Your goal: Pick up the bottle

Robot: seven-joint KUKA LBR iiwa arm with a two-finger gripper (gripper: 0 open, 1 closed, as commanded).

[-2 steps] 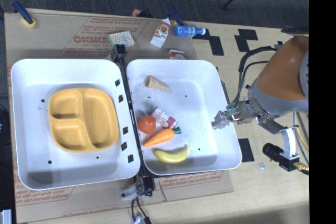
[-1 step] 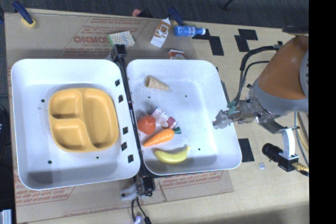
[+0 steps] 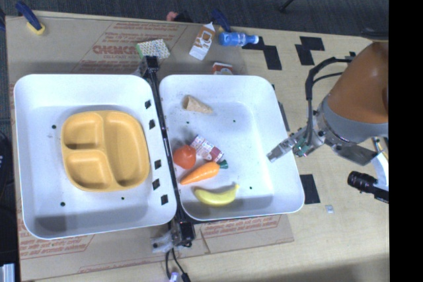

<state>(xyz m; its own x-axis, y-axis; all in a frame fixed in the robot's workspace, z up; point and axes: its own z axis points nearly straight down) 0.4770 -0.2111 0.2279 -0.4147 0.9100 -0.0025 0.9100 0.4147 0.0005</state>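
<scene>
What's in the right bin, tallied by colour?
Orange: 1, carrot
Red: 1, tomato
Yellow: 1, banana
Tan: 1, cone-shaped piece
Red and white: 1, small carton
Total: 5

The blue bottle lies outside the right bin, on the bench behind it.

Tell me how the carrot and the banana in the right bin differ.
The carrot is orange with a green tip at its right end; the banana is plain yellow. The carrot is straight and tapered, slanting up to the right, while the banana is curved like a shallow smile. The carrot touches the tomato; the banana lies just below the carrot, nearest the bin's front wall. Both are toy foods of similar length, lying flat in the right bin.
</scene>
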